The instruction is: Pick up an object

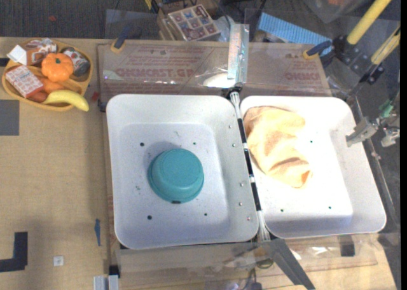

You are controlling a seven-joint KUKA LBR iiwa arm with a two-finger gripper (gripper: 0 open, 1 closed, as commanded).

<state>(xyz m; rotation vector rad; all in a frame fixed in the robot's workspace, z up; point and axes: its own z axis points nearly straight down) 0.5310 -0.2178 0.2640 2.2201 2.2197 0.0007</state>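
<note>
gripper (369,131) hangs at the right bin's outer edge, too small and blurred to tell its state, with nothing seen in it. left bin (127,123) holds an upside-down teal bowl (177,174) near its middle. right bin (337,200) holds a crumpled yellow-orange cloth (280,145) against its left side.

Teal bowl (177,175), pale yellow-orange cloth (278,145), white bins (127,117).
</note>
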